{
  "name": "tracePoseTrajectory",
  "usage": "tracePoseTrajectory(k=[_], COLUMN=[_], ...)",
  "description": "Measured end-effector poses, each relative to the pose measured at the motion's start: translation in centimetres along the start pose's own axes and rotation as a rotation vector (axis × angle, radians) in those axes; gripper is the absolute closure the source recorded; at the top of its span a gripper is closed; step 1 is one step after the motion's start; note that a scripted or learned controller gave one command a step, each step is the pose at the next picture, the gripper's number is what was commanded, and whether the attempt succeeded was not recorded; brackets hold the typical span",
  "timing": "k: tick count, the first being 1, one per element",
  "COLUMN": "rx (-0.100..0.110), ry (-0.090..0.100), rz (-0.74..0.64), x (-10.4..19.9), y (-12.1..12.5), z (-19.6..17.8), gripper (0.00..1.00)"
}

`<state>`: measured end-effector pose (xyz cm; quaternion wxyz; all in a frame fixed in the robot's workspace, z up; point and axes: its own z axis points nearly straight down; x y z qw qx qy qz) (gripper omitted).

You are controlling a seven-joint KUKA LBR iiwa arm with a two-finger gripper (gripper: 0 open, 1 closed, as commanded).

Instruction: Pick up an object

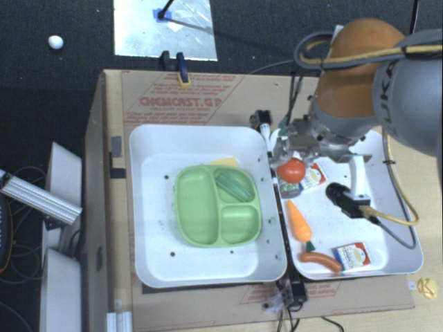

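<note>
nearest, in the right bin (408,258): sausage (320,260) beside a small carton (351,256), carrot (299,221) above. further back, red tomato (292,170) just beneath the gripper (294,154), grip impossible to tell. green divided tray (217,205) in the left bin (156,185).

The right bin (408,254) is crowded — tomato (292,169), carrot (299,222), sausage (320,259) and two small cartons (353,255) leave narrow gaps. In the left bin (149,185), bare floor rings the green divided tray (208,209) — widest at its left.
</note>
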<state>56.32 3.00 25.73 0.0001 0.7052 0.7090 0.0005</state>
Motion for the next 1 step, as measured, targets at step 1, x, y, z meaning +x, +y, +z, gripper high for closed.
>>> tracePoseTrajectory(k=[1], rx=[-0.001], ry=[0.000], rz=[-0.001], x=[0.05], y=[7.32], z=[0.49], gripper=[1.00])
